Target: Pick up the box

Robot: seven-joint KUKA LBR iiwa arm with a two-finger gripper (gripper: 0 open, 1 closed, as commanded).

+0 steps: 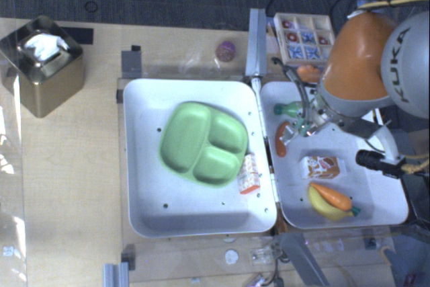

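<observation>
While the arm (376, 64) leans over the right bin (390, 212), its pincer (299, 131) hangs spread, holding nothing.

The arm (396, 57) is a rounded, bulky grey body with a broad glossy orange band (354, 57) near the wrist, the dark letters "KUKA" printed along its grey shell, a yellow cable running over its top, and a slim metallic gripper (300, 126) at its end.
</observation>
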